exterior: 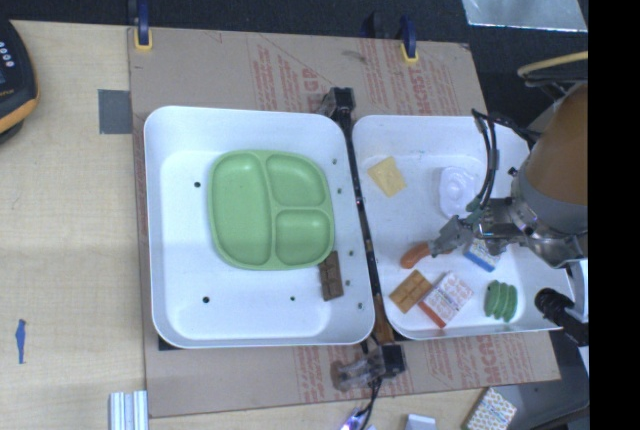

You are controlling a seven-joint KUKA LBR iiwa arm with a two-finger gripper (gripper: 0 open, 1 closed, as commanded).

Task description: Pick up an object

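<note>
Orange carrot-like piece (416, 255) just left of your claw (455, 236), green ridged toy (501, 299) below-right, claw's grip state unreadable

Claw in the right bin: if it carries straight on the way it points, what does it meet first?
Probably the orange piece just ahead of the claw, which points toward the view's lower left. Depth is unclear, so it may pass above.

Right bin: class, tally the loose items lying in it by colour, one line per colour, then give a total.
Yellow: 1
White: 1
Orange: 1
Blue: 1
Brown: 1
Red and white: 1
Green: 1
Total: 7
</note>
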